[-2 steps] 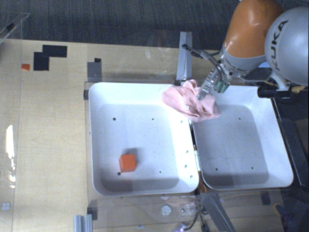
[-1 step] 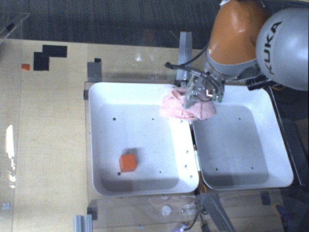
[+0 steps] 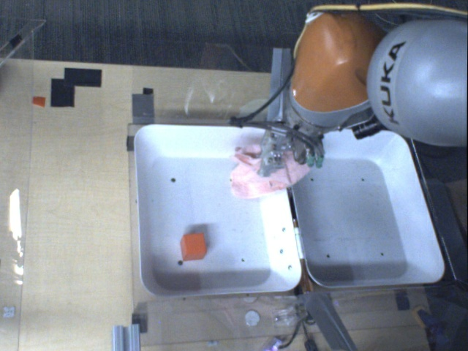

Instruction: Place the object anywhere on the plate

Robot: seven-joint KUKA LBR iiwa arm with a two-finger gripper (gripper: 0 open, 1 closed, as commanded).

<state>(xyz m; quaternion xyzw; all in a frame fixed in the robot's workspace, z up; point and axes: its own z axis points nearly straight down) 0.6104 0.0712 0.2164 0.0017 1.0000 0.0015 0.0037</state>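
1. The object, an orange block (image 3: 194,246), lies on the floor of the left bin (image 3: 157,196), near its front left corner, with nothing touching it.
2. The plate seems to be the pink, crumpled-looking thing (image 3: 252,181) at the right wall of the same bin, towards the back, well apart from the block.
3. The pincer (image 3: 281,159) hangs over this pink plate; whether it is open or closed I cannot tell.
4. I judge that the task stands at its first step: the block is not yet picked up.
5. The next move calls for travel to the front left, a descent over the block, and a firm grip.
6. The right bin (image 3: 365,269) lies beside on the worktop (image 3: 66,210).
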